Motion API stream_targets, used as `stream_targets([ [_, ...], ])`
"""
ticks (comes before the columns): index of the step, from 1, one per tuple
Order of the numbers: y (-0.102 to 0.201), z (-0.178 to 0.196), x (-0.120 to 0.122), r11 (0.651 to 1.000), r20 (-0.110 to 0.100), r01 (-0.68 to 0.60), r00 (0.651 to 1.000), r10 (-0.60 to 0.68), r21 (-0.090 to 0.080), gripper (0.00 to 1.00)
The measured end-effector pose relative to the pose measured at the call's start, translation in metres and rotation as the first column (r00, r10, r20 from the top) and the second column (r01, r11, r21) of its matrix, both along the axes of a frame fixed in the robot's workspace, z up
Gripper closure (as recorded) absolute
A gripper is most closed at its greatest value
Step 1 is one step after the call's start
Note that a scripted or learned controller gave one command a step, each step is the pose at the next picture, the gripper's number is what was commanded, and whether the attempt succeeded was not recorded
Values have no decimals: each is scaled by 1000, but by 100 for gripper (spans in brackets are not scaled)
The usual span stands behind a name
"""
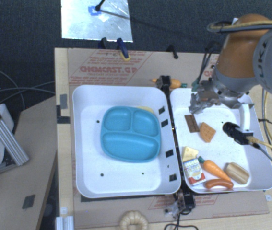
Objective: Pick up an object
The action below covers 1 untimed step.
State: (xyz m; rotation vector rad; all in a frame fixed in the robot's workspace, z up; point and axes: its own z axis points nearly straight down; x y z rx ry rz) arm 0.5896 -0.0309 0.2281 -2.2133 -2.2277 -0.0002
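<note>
1. At the near edge of the bench, outside the bins, lies a pale ring-shaped thing, like a toy bagel.
2. Along the near side of the right bin lie a red-orange toy sausage, a tan bread roll just behind it to the right, and a toy carrot slanting between them.
3. A small red-and-white carton lies just left of the carrot, with a pale yellow cheese wedge touching its far end.
4. Further back in the same bin, an orange cracker lies just beside a dark brown bar, which lies near the bin's left wall.
5. The gripper hangs over the far left part of the right bin, just behind the brown bar. Nothing can be seen in its grasp, and I cannot tell whether it is released or clenched.
6. The left bin holds a blue three-compartment plate, lying flat near its middle.
7. Both bins rest on a printed cardboard sheet.
</note>
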Motion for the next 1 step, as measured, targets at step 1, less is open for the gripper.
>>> stream_targets([
  [1, 41, 9, -31, 1000, 1, -2, 1000, 2, 1, 100],
])
